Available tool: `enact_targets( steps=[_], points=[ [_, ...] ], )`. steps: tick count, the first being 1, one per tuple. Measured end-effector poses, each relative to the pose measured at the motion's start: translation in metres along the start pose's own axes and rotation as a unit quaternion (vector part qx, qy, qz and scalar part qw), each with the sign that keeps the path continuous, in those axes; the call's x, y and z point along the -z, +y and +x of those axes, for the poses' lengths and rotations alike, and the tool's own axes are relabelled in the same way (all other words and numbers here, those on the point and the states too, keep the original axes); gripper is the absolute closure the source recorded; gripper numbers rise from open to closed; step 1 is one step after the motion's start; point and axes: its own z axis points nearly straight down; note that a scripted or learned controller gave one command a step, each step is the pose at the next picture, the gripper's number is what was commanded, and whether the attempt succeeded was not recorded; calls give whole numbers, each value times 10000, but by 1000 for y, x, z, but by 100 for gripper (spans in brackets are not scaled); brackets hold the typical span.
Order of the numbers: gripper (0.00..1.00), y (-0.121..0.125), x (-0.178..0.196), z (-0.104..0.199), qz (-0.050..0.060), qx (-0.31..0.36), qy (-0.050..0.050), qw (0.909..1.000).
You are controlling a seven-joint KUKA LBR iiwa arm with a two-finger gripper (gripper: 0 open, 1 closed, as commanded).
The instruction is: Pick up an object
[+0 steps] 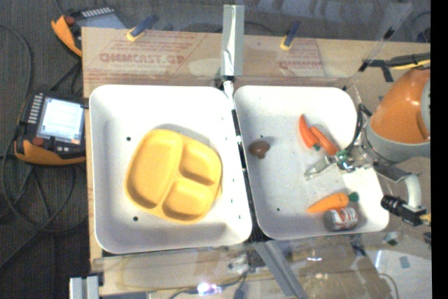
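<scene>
Here the gripper [316, 168] sits low in the right bin [280, 213], at centre right of the frame, its thin fingers spread apart and holding nothing. Two orange carrots [313, 134] lie just above it, another carrot [329, 203] and a small can [341, 218] below, a brown lump [260, 148] left. A yellow divided tray [175, 174] fills the left bin [105, 150].

1. We lose the arm [404, 115] at the right edge; its orange band runs out of frame.
2. The gripper [318, 168] is too small for us to read.
3. The can [341, 218] label is blurred.
4. The brown lump [260, 148] is too small to identify.
</scene>
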Motion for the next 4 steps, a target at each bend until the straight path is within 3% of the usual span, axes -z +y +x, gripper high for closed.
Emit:
enact_targets(
  steps=[2, 3, 4],
  points=[
    [0, 82, -5, -16, 56, 1036, 1, 9946],
    [100, 83, 5, -18, 33, 1037, -35, 9946],
    [100, 120, 111, 24, 109, 917, -13, 9957]
  ],
)
